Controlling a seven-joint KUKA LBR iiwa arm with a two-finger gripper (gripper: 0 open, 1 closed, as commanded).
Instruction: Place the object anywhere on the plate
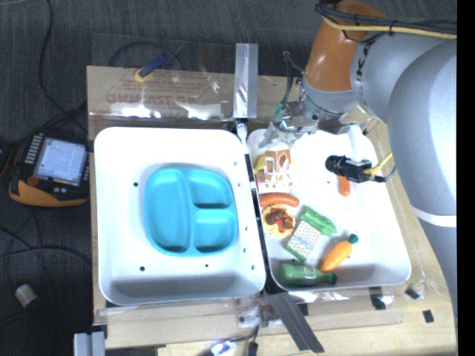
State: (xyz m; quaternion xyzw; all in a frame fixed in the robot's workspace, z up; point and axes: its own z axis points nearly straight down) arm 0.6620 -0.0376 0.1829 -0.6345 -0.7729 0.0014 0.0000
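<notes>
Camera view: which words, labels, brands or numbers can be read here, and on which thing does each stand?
None can be read.
Small carton: printed front, too blurred.
Green packet: pale label, too small.
Handheld device's screen: glowing, illegible.
Clear plastic sheet: reddish print, too faint.

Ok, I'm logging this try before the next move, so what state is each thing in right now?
blue plate: in the left bin, nothing on it.
tool: above the right bin's far left corner, over the toy carton.
toy carton: lying flat in the right bin.
toy carrot: lying in the right bin.
green bottle: on its side.
</notes>
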